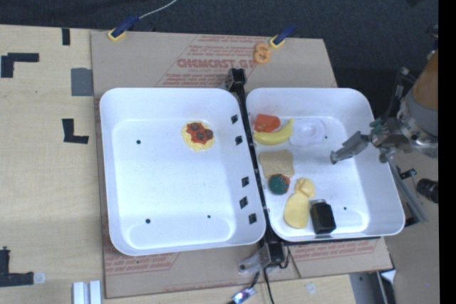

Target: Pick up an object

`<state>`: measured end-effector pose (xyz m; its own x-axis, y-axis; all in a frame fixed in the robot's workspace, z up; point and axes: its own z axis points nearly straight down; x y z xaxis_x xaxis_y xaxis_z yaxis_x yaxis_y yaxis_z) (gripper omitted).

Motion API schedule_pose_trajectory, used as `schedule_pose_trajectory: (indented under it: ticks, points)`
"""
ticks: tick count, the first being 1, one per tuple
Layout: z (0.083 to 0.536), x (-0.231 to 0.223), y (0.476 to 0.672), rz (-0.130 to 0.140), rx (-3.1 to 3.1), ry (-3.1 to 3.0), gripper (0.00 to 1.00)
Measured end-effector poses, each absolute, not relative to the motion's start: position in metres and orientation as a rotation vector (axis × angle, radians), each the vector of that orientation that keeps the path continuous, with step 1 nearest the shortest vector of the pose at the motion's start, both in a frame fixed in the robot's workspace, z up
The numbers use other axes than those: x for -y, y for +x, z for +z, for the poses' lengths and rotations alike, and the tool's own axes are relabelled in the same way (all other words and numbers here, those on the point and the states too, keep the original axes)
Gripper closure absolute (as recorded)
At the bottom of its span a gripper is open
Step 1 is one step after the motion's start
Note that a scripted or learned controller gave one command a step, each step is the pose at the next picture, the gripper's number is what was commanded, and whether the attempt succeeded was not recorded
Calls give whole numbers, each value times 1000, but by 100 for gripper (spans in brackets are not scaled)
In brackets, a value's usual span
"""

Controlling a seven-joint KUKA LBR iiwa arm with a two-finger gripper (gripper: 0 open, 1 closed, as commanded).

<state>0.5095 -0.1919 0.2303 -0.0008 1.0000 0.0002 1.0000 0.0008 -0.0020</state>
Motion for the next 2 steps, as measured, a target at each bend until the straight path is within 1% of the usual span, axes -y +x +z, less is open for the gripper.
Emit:
schedule_pose_trajectory:
  ticks: [1, 2]
  points:
    - [158, 139, 481, 7, 2217, -2210, 0]
    - [80, 108, 483, 4, 2223, -2217, 0]
